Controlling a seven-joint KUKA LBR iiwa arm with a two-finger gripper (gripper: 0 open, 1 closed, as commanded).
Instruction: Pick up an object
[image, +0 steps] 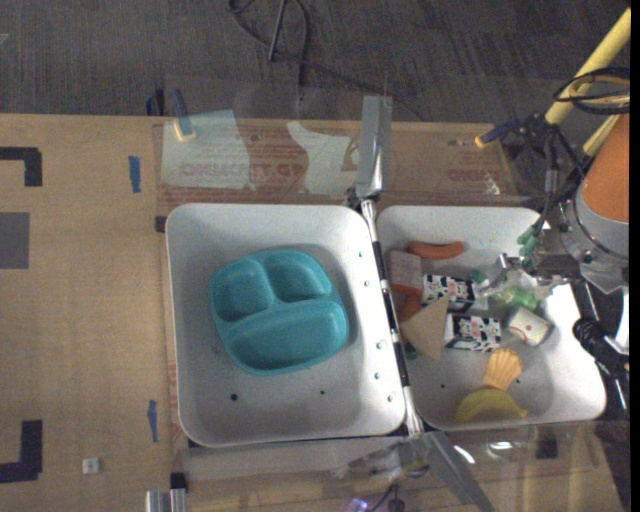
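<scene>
The right bin (590, 395) is crowded: an orange sausage (436, 248) at its top, two cow-print cartons (447, 289) mid-bin, a tan wedge (428, 328), a cup (527, 325), a ridged yellow shell (502, 368) and a banana (487, 405) toward the lower edge. The left bin (190, 300) holds a smooth teal plate (277, 310) with three compartments. The gripper (508, 272) hangs at centre right of the frame over green pieces (515, 297), just right of the upper carton; whether its fingers are apart or together cannot be told.
</scene>
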